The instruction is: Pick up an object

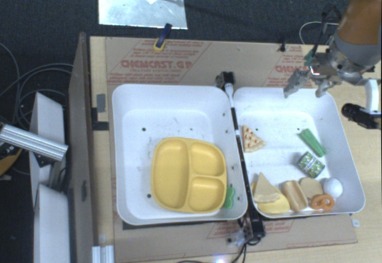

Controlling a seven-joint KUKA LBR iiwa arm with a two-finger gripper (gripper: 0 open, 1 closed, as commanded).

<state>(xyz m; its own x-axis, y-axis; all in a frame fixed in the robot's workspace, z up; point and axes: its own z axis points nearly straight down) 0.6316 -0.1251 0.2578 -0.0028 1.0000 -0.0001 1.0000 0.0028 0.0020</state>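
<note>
My gripper (308, 85) hangs over the far rim of the right bin (280, 117), its two fingers spread apart with nothing between them. Well below it in that bin lie a pizza slice (252, 139), a green stick (312, 142), a small green can (311, 164), a white egg (332, 186), a pretzel (323, 201), a bread roll (293, 195) and a yellow cheese wedge (264, 189). All of them sit apart from the gripper.
The left bin (137, 118) holds a yellow divided plate (188, 173), with a small green piece (230, 197) at its right edge. A black divider clip (227, 80) sits where the bins meet. Cardboard lies under both bins; cables run along the left.
</note>
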